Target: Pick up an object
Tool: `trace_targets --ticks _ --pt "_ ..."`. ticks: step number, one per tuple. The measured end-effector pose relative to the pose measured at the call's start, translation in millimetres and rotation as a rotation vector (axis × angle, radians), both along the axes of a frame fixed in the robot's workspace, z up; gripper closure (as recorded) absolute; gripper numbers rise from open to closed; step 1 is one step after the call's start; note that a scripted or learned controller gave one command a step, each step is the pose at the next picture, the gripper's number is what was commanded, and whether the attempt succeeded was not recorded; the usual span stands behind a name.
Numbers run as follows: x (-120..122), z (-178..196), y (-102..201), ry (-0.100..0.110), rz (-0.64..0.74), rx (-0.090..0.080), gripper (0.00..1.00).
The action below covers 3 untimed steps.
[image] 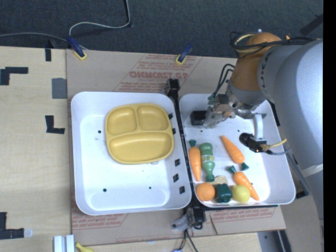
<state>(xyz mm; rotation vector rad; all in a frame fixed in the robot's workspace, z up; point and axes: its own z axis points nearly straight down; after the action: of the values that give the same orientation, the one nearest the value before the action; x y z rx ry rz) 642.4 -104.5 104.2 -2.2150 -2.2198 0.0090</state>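
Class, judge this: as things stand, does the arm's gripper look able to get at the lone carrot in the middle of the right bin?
Probably yes. The gripper hangs just above that carrot, which lies apart from the other toys.

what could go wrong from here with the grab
The tool sits over the upper part of the right bin, apart from the toys, so closing here would likely grab nothing. The toys crowd the near corner: orange, green pepper and lemon touch, so a reach there may nudge neighbours or catch two. The carrot lies by the bin wall, leaving little finger room.
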Motion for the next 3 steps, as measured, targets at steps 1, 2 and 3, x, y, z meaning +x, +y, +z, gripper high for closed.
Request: trace_targets --ticks 1,2,3 --pt "0.0 -0.1 -0.1 0.000 0.000 0.000 0.00" --pt "-46.2 -18.2 9.2 -0.010 -0.002 -0.001 0.00" --pt "20.0 -19.0 5.4 -0.011 0.000 -0.001 0.00"
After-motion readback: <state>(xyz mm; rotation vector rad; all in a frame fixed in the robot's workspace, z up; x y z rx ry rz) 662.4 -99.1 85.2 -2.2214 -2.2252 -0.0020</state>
